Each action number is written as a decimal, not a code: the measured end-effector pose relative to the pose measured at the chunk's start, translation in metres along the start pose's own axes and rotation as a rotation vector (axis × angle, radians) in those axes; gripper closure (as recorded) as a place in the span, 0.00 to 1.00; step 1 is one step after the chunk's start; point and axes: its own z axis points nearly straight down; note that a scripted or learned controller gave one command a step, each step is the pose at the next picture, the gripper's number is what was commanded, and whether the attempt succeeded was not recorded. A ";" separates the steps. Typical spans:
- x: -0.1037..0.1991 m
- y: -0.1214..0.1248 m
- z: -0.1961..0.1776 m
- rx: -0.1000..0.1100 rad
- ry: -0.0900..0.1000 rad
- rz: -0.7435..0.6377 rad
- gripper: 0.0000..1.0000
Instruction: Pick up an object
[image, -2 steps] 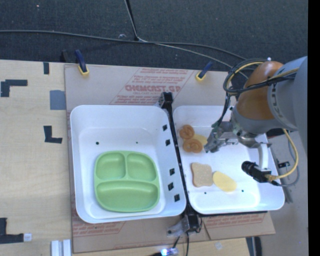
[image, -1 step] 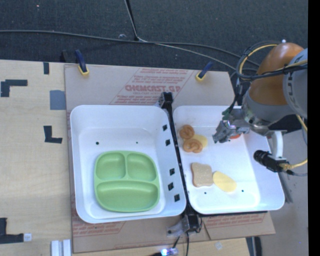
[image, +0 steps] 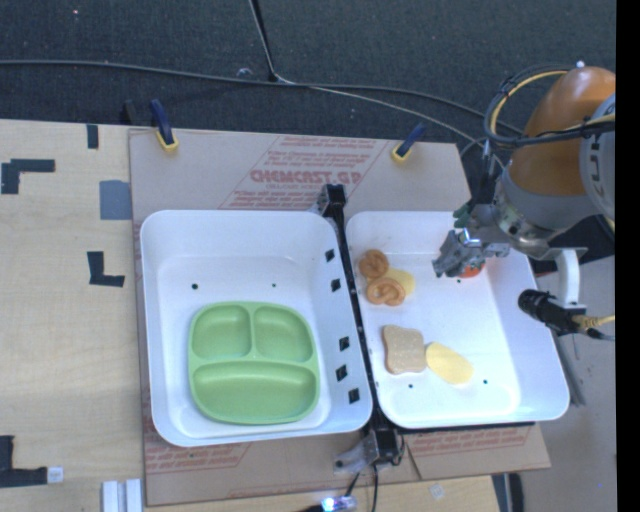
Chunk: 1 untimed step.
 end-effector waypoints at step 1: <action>0.050 0.002 -0.006 0.002 0.002 -0.005 1.00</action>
